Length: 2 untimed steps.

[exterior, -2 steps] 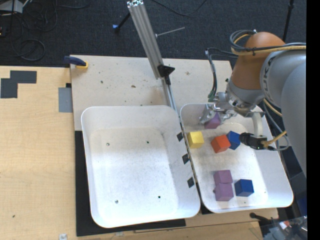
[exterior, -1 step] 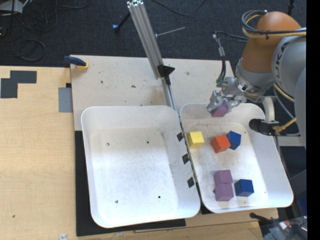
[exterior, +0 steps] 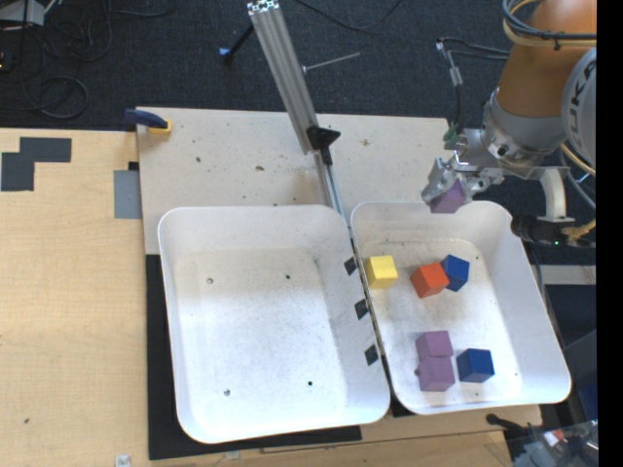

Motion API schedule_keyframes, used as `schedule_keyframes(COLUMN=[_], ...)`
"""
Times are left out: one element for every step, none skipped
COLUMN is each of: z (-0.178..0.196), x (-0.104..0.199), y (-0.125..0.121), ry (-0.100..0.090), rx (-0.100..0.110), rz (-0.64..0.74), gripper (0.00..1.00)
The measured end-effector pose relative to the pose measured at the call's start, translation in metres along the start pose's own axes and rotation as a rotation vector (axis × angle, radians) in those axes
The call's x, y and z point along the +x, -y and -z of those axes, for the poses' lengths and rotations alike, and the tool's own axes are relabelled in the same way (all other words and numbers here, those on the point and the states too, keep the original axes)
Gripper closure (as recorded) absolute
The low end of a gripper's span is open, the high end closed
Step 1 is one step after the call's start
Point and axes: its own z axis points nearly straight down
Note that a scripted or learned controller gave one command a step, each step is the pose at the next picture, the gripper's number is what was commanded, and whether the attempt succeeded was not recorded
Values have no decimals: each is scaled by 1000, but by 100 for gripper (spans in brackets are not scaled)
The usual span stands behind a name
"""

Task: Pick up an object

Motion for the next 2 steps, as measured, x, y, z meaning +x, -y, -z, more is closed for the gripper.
schedule_keyframes(z=[4, 5], x=[51, 101], y=[9, 19], ry=[-3, -3], rx=[7, 9], rz=[5, 6], gripper=[100, 100])
